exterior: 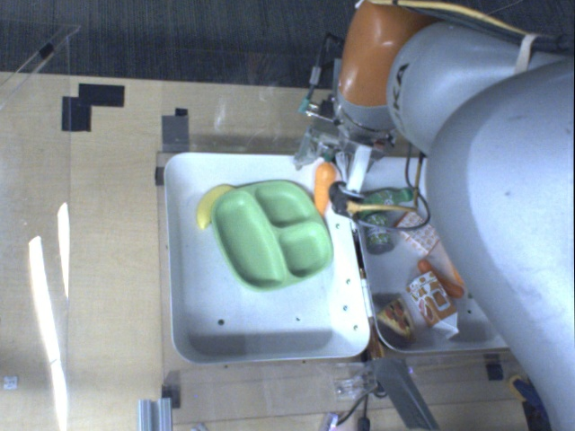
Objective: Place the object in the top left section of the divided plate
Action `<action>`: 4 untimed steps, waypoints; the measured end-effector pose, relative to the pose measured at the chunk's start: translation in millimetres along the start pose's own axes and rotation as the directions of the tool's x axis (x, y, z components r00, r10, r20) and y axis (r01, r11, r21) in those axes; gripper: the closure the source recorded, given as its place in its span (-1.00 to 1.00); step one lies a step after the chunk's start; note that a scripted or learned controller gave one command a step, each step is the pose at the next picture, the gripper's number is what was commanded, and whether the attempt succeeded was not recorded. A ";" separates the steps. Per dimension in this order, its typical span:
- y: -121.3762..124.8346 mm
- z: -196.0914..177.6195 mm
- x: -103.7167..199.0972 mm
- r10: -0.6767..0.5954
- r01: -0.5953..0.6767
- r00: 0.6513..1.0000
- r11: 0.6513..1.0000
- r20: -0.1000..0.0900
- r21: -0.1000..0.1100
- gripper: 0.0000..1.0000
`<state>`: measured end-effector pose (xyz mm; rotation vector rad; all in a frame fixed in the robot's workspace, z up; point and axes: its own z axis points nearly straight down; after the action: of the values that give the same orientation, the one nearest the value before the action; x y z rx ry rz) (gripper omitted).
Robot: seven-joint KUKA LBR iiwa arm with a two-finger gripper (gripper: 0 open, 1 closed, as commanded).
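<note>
Orange catches my eye first: a small carrot-like object [322,187] hangs upright just under the gripper [329,180], near the right rim of the left bin [193,330], just beside the upper right edge of the green divided plate [272,232]. From where I stand it looks pinched between the fingers, though the wrist crowds the spot and I would not swear the grip is firm. To do this step well, I judge the arm should carry the object leftward across the plate, clear of the raised dividers, and lower it into the top left section before letting go; dropping from height could make it bounce or roll into a neighbouring section. The plate sits tilted in the left bin, all of its sections bare, with a yellow banana-shaped piece [209,206] peeking out from under its upper left edge. The right bin [440,344], partly hidden by the grey arm, holds a jumble: a green bottle-like thing [393,196], and some printed snack packets [429,296] lower down.
</note>
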<state>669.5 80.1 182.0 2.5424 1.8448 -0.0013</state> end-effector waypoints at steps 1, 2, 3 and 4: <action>1.0 -7.5 1.4 -0.007 0.007 1.000 1.000 0.001 0.000 1.00; 0.8 -7.4 1.6 -0.008 0.008 1.000 1.000 0.001 0.000 -1.00; -5.6 -26.3 18.4 -0.026 0.026 1.000 1.000 -0.001 -0.002 -1.00; -4.5 -33.9 19.8 -0.033 0.033 0.999 0.999 0.001 -0.003 1.00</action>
<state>671.4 100.3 215.9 2.5096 1.8844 -0.0006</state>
